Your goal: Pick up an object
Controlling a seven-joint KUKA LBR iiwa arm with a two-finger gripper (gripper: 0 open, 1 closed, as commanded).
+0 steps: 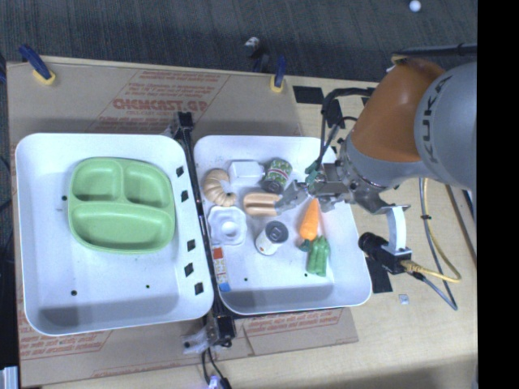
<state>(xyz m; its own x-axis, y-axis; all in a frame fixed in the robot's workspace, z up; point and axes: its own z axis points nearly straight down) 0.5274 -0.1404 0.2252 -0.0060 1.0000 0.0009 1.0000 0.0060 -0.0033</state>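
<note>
Nearest the camera, the tan cardboard sheet with red lettering (162, 96) covers the bench under two shallow white plastic bins. Beyond the far edge lies dark ribbed flooring (162, 14). Blue clamps (38, 65) pin the sheet's far side. The left bin (49, 298) holds a pale green divided tray (122, 203). The right bin (268, 294) holds the clutter: an orange plastic carrot with green leafy top (310, 221), lying on the bin floor at the right, a tan bread roll (260, 203), a beige ridged croissant (216, 186), a small white cup (228, 227) and a green-labelled can (277, 173). The metal two-finger gripper (302, 191) hangs low just above the carrot's far end, beside the roll. Whether its jaws are open or closed cannot be told.
</note>
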